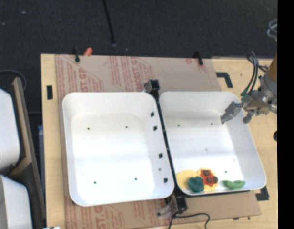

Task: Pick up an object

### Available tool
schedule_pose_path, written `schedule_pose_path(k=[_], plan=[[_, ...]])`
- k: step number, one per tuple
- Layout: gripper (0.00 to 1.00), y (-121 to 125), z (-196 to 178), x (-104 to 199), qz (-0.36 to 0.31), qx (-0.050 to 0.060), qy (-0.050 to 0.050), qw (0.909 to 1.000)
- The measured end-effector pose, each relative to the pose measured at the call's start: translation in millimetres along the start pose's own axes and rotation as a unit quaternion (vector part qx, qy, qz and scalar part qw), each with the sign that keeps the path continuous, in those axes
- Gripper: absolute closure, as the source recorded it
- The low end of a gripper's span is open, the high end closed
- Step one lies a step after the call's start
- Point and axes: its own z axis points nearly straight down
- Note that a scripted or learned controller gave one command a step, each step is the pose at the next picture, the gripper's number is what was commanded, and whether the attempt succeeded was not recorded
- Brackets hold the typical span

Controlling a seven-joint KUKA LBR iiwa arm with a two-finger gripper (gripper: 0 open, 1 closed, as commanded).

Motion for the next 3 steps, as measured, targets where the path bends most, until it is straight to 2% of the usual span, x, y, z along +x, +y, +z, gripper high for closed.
schedule_pose_path(k=[1, 2, 3], plan=[[0.00, 1.3, -3.6, 0.1, 0.000, -0.003, -0.001, 1.0000], [0.00, -6.5, 49.6, -7.4, 0.000, -0.001, 0.000, 1.0000], [0.00, -1.9, 102.1, -1.2, -0.001, -0.001, 0.000, 1.0000]])
